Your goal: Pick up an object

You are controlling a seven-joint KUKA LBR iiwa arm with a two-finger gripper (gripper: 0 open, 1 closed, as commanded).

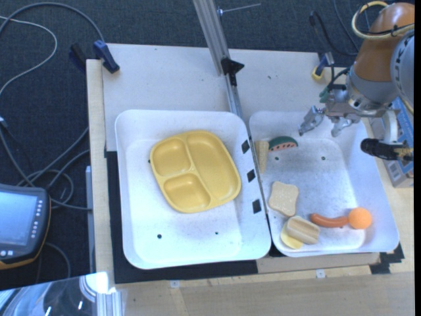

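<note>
My gripper hangs over the far edge of the right bin, its two fingers spread open with nothing between them. In that bin lie a watermelon slice to the gripper's near left, a slice of bread, a small sandwich-like piece, an orange ball and a reddish sausage beside it. A yellow divided plate rests in the left bin.
A metal pole slants across the bench between the bins at the back. Blue clamps hold the board at its far corners. Cables and a tablet lie on the floor to the left.
</note>
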